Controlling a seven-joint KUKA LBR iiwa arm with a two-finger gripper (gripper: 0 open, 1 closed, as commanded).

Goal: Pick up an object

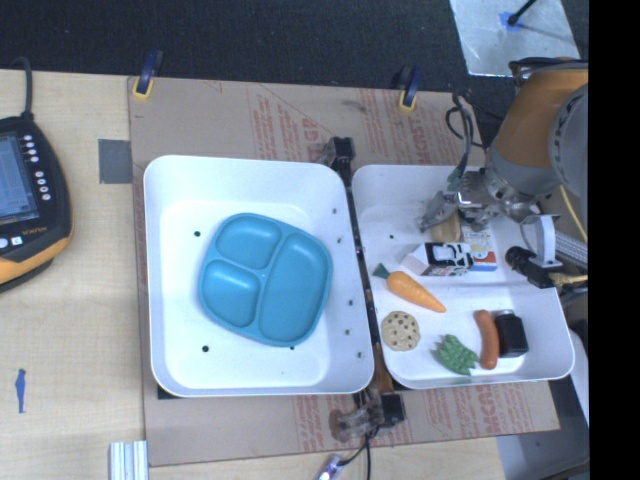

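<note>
My gripper (456,216) hangs over the back part of the right bin (535,368), and its fingers look spread open with nothing between them. Just in front of it lies a small printed box (457,257) with a tan piece at its back edge. An orange carrot (413,289) lies left of the box. Nearer the front sit a round cookie (400,330), a green leafy toy (455,355), a red sausage (486,338) and a black block (511,333).
The left bin (170,358) holds a blue divided plate (265,278). A black and orange pendant (28,203) lies at the far left of the bench. The arm's cables and a black fitting (528,265) overhang the right bin's right side.
</note>
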